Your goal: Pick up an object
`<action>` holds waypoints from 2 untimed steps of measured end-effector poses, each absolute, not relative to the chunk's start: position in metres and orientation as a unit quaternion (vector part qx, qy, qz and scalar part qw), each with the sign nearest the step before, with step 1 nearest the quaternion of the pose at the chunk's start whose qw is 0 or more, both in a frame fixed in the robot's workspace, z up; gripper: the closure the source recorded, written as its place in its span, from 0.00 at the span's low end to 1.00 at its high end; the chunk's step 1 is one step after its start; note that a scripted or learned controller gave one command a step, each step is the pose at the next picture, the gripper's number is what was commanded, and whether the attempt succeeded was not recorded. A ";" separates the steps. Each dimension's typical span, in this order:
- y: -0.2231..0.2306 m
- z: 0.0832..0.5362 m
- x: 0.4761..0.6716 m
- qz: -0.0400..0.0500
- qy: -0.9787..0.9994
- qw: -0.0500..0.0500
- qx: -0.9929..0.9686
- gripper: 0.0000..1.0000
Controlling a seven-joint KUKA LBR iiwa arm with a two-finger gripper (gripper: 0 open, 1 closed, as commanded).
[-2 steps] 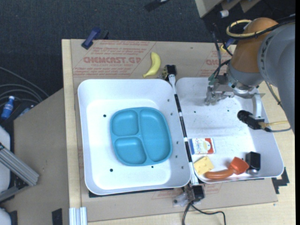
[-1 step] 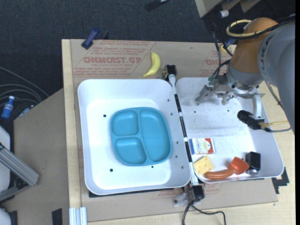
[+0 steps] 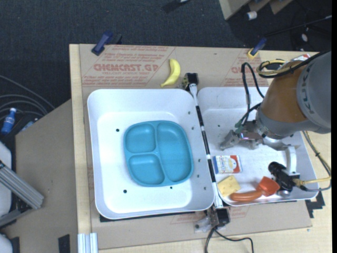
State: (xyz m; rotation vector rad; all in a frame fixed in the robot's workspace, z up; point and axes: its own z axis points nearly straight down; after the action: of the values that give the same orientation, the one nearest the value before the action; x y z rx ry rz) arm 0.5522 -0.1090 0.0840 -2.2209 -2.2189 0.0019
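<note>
The fingers [image 3: 232,139] are seen spread apart, with nothing gripped between them, low over a bare patch of the right bin [image 3: 221,101]. The gripper [image 3: 243,138] is carried at a slant from the right, presumably so that the grey and orange arm [image 3: 287,101] is kept away from the bin walls.

The objects that could be picked are gathered at the near end of that bin. A small white carton [image 3: 228,164] is lying flat just below the gripper. A yellow wedge [image 3: 229,185], an orange sausage [image 3: 246,196] and a red piece [image 3: 268,185] are crowded towards the near rim. The carton is judged the closest target. Because it lies flat, little edge is offered to be pinched.

A blue divided plate [image 3: 158,153] is set in the left bin [image 3: 105,141], well apart.
</note>
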 end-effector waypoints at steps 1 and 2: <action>-0.102 0.084 0.478 0.001 -0.707 0.002 -0.708 0.00; -0.102 0.094 0.479 0.000 -0.706 0.000 -0.708 1.00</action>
State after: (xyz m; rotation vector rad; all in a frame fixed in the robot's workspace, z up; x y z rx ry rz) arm 0.4790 -0.1019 0.0940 -2.2236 -2.2183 -0.0010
